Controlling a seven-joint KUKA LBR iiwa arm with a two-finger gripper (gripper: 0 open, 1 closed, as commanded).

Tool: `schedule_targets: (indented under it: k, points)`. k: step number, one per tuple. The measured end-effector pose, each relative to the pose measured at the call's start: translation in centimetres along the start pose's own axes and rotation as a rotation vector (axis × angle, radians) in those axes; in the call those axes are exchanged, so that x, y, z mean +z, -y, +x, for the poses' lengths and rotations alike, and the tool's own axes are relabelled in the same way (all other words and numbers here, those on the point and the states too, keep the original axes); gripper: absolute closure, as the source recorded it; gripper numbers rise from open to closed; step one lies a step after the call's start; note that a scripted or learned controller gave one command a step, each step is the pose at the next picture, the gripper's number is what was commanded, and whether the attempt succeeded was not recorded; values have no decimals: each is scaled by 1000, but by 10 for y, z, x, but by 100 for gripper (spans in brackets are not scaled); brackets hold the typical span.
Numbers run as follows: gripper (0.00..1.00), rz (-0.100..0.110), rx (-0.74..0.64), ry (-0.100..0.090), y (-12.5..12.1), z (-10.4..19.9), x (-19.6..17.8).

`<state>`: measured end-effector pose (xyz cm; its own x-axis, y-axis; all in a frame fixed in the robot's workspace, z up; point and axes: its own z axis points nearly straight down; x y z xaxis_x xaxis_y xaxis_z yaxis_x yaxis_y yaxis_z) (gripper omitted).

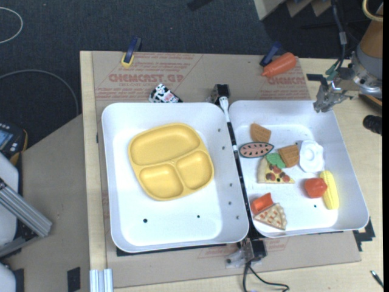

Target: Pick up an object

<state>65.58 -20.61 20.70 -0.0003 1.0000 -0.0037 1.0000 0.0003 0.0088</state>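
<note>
Two glossy white bins (115, 163); yellow three-compartment plate (171, 161) left, plastic food (273, 174) right. Gripper (325, 99) jaw state unclear.

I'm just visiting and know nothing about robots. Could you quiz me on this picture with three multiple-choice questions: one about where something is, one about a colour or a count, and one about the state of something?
1. Where is the yellow divided plate?
A. in the left bin
B. in the right bin
C. on the floor

2. How many compartments does that plate have?
A. two
B. three
C. five

3. Where is the pincer now?
A. pressed onto the plate
B. at the right bin's far edge, above the toy food
C. over the left bin

Answers: 1 A, it lies in the left bin. 2 B, ridges divide it into three. 3 B, it hangs by that bin's top right corner.
</note>
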Motion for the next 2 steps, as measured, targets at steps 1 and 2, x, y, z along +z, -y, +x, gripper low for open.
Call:
schedule_targets:
  k: [1, 2]
  points:
    - [100, 3, -1, -1, -1, 0, -20]
    - [100, 12, -3, -6, 32, 49, -29]
